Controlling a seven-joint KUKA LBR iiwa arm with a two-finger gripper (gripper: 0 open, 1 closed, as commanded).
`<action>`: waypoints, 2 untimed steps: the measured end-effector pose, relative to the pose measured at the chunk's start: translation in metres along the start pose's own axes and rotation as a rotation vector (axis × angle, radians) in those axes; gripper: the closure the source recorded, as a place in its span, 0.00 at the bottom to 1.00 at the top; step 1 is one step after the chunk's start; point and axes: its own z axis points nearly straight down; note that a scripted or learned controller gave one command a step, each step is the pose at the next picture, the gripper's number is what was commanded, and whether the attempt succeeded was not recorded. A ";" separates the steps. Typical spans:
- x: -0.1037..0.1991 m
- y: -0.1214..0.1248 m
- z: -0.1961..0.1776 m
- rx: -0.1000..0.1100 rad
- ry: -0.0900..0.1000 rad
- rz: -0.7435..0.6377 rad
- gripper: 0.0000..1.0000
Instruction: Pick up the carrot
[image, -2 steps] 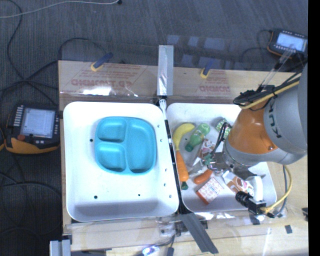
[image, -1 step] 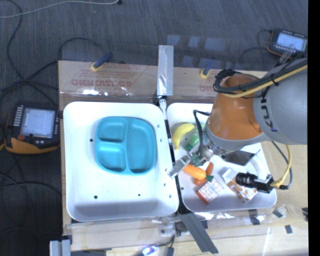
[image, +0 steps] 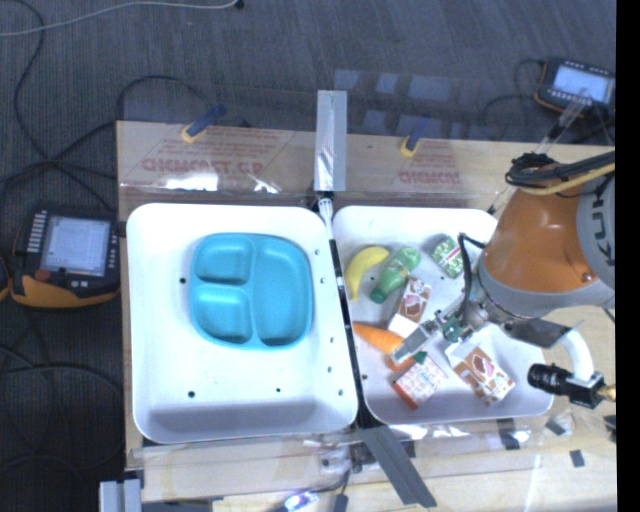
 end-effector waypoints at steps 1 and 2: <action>-0.027 -0.011 0.087 -0.002 -0.002 -0.205 0.00; -0.026 -0.011 0.078 -0.004 0.000 -0.204 1.00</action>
